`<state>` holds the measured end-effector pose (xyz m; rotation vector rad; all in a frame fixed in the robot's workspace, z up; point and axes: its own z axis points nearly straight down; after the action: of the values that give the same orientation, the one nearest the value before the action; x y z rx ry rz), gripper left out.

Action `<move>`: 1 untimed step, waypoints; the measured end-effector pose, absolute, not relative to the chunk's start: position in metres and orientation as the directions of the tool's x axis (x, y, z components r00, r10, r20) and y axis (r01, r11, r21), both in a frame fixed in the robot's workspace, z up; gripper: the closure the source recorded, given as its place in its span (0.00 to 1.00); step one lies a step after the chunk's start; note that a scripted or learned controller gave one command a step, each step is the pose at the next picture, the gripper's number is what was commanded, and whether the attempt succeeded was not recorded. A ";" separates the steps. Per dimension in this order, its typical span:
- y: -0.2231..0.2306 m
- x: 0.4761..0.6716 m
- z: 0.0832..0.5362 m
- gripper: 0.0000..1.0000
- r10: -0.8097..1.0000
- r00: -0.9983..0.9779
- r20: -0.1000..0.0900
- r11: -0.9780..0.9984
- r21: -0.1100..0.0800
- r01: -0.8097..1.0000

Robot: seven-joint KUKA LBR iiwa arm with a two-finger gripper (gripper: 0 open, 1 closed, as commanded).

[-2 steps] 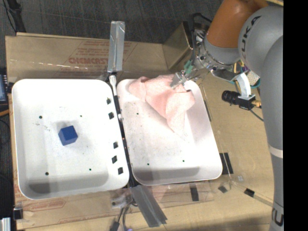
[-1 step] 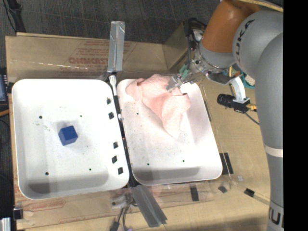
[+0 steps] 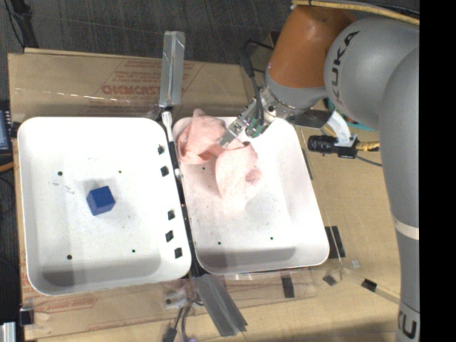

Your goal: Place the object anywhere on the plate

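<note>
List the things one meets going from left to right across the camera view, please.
Small blue cube in the left white bin → crumpled pink cloth in the right white bin → gripper of the grey arm.

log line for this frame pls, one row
claw: over right bin's far left, at pink cloth, grasp unclear | blue cube: left bin, untouched | plate: cannot tell

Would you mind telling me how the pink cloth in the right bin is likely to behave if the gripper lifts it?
The pink cloth lies crumpled in soft folds, so it is probably floppy and would drape and stretch out rather than hold shape. It looks thin, hence likely light. Spread across the right bin, a corner pinch may lift only part.
</note>
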<state>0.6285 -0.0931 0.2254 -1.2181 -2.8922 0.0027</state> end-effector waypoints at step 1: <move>-0.044 0.615 0.237 1.00 0.383 -0.924 0.002 0.924 -0.001 0.383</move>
<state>0.6153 -0.0439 0.2370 -0.6134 -3.0792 0.0017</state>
